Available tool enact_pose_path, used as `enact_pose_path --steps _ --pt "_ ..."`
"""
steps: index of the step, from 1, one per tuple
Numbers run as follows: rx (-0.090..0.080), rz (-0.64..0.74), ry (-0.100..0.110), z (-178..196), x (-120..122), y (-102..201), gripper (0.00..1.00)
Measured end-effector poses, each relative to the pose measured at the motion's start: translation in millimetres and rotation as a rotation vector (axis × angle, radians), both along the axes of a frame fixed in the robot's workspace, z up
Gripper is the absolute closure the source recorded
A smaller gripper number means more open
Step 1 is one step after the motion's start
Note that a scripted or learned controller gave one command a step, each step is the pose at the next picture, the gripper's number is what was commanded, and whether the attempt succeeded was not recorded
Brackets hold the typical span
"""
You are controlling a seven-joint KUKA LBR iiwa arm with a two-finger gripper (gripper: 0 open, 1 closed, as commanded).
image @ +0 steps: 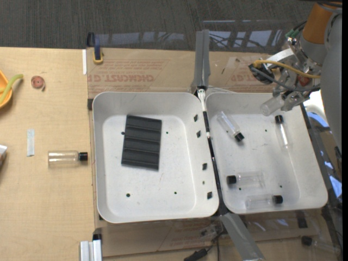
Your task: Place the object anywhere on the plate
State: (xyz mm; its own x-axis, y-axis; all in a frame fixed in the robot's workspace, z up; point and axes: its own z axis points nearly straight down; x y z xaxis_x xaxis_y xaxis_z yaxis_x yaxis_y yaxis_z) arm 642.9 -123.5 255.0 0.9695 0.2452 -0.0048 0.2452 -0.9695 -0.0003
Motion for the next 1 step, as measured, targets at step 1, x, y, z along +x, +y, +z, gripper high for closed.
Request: enact_pose_path --steps 1 --pt "0.001 0.041 0.001 -25.8 -62.8 76.7 1.0"
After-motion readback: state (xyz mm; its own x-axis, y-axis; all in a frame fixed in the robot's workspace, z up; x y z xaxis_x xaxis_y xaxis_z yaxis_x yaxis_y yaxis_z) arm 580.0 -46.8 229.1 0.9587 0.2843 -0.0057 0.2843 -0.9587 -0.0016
